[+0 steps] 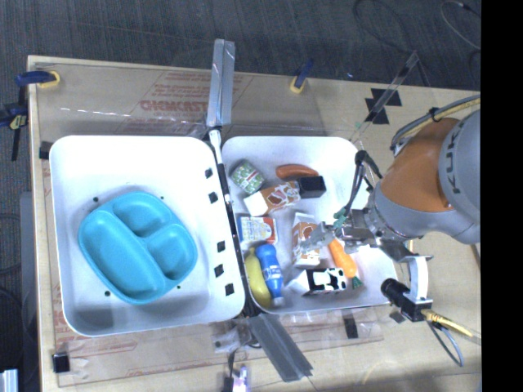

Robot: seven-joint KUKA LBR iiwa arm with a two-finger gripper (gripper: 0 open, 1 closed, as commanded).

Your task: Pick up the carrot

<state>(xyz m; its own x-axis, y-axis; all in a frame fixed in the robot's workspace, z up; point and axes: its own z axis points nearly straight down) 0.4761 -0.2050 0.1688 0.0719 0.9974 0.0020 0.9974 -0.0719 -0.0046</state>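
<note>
The carrot [344, 261], small and orange, lies tilted in the right bin [278, 147], near that bin's front right corner. It rests beside a black-and-white patterned carton [325, 281]. My gripper [337, 233] reaches in from the right and sits just above the carrot's upper end, close to or touching it. The grey arm with its orange band [417, 178] hangs over the bin's right wall.
The right bin also holds a blue bottle [270, 273], a yellow banana [256, 282], several snack packets [307, 239], a sausage [296, 171], a black box [311, 186] and a green can [245, 175]. A teal divided plate [137, 245] lies in the left bin [73, 153].
</note>
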